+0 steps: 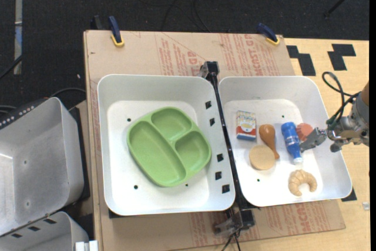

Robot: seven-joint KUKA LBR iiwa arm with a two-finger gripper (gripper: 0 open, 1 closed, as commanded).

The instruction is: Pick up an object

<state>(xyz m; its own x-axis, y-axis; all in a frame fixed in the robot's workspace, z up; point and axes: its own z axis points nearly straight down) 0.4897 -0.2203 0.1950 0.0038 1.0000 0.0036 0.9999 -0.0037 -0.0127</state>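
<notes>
The right white bin (pixel 305 90) holds several small things. There is a red and white carton (pixel 246 126), a brown drumstick (pixel 268 137), a round tan biscuit (pixel 262 158), a blue bottle (pixel 291 141), a small red piece (pixel 304 130) and a croissant (pixel 302 182). My gripper (pixel 322 139) reaches in over the bin's right wall, just right of the blue bottle and the red piece. Its tip lies close to both. I see nothing held in it.
The left white bin (pixel 111 126) carries a green divided plate (pixel 169 146). A black divider (pixel 223 144) runs between the bins. Both sit on a cardboard-topped bench (pixel 170 50) with two clamps at its far edge. A grey tub (pixel 35 167) stands at the left.
</notes>
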